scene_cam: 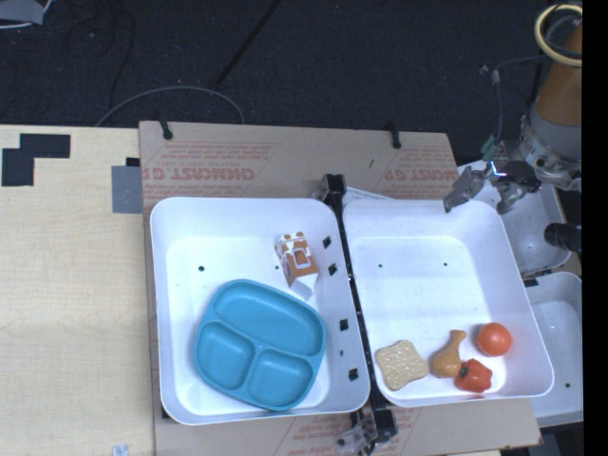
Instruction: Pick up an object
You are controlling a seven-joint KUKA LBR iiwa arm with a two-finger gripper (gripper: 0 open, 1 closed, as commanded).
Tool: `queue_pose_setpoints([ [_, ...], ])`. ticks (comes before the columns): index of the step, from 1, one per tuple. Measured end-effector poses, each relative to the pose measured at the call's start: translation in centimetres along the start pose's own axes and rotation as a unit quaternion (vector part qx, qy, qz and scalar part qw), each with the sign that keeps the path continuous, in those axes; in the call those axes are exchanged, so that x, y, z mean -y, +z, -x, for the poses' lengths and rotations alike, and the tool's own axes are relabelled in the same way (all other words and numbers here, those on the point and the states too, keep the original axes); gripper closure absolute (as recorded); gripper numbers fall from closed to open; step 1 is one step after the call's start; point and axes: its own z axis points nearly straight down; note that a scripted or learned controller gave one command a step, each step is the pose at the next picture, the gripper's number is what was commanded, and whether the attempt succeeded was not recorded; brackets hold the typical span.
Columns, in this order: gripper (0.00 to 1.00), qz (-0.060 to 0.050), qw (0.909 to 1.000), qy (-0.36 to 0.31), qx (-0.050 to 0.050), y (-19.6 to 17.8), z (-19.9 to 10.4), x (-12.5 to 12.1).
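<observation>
Pincer (486,190) hovers over right bin's (432,255) smooth white corner, fingers spread.

One fixed camera looks down at a slant from above the bench (66,283). It sees both white bins (176,255) whole, side by side, from a moderate distance.

1. Evenly lit from overhead, bright across both white bins (432,255).
2. Near overexposure on bin walls; soft, short shadows under objects.
3. Dark, underexposed floor along the top.
4. Slightly soft focus throughout, grainy; mild blur at the gripper (484,188).
</observation>
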Motion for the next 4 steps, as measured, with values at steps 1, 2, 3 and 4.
queue_pose_setpoints([
  [1,0.0,-0.001,1.0,-0.001,0.0,5.4,-0.9,0.0],
  [2,0.0,-0.001,1.0,0.0,0.0,11.5,-1.2,0.4],
  [3,0.0,-0.001,1.0,0.0,0.0,16.0,-1.5,1.2],
  [4,1.0,-0.001,1.0,0.001,0.0,14.9,-1.4,1.2],
])
